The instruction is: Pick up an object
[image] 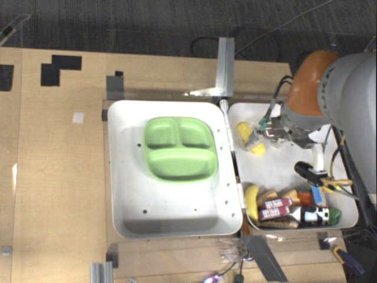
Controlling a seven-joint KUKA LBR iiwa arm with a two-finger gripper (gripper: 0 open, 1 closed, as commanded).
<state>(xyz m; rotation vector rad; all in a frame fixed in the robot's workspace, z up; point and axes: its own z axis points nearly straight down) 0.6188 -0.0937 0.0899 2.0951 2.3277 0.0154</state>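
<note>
Along the right bin's [294, 158] near edge I see a heap: a banana [251, 198], small bottles [277, 206]. Toward its far-left corner my gripper [257, 135] hangs over a yellow toy [245, 131]; jaw state I cannot tell. I'd centre over it before descending. The left bin [126, 175] holds a green divided plate [179, 148].

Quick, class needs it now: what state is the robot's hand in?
Hand: low in the right white bin, beside the small yellow object; open or closed cannot be told.

Divided plate [179, 148] in left bin [126, 175]
</note>
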